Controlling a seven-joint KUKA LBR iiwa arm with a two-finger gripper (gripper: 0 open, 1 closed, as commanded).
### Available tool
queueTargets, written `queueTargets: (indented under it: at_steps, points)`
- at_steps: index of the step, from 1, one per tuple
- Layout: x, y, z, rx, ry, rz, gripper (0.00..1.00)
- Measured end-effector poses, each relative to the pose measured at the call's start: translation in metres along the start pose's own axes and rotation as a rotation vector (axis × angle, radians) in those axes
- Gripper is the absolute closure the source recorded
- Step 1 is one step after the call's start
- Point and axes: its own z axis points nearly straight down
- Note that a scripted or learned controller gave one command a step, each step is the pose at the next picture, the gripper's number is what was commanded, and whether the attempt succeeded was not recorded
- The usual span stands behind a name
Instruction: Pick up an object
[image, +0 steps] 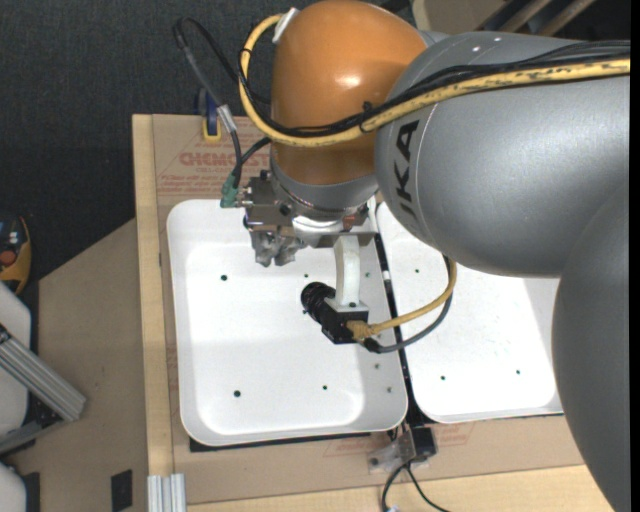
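My gripper (272, 246) hangs low over the back middle of the left white bin (215, 330), just below the orange band of the wrist. The bin floor around it is plain white, marked by a few small dark dots. The big grey arm covers the back of both bins and most of the right bin (490, 385), so whatever lies under it is hidden.
The two bins sit side by side on a brown board (150, 300) with red print at the back. A metal rail (40, 380) lies off the bench at the lower left. A small clamp and cable (410, 450) sit at the front edge between the bins.
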Motion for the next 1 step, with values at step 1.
queueTargets:
  at_steps: [1]
  points:
    - [-0.0147,-0.0172,-0.0204,-0.002,0.001,0.003,1.00]
